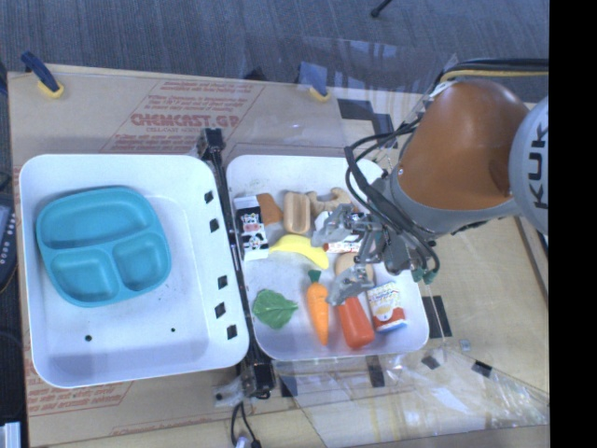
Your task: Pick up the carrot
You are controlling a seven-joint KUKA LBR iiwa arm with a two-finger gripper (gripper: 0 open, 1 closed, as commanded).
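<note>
Your carrot (319,312) lies in the right bin (280,171), toward its near edge, long axis running roughly front to back, with its green top end pointing away from you toward the banana (297,249). Touching it or just beside it on the right is a fatter orange-red cylinder (354,324), easily mistaken for the target; on its left, a little apart, sits a green leaf-shaped piece (273,308). A small carton with a printed label (386,307) stands beyond the cylinder. The gripper (347,286) hangs over this cluster, its tip above the gap between carrot and cylinder, nearer the cylinder's top end; cables and wrist hardware hide the fingers, so you cannot tell whether they are spread or closed, and nothing is visibly held. Judged from this, the step in hand is the approach: the carrot rests on the bin floor, not yet grasped. The next move calls for shifting the tool slightly leftward onto the carrot's midline and descending so the cylinder is not caught. The left bin (121,353) carries a blue divided tray (101,243), well apart.
</note>
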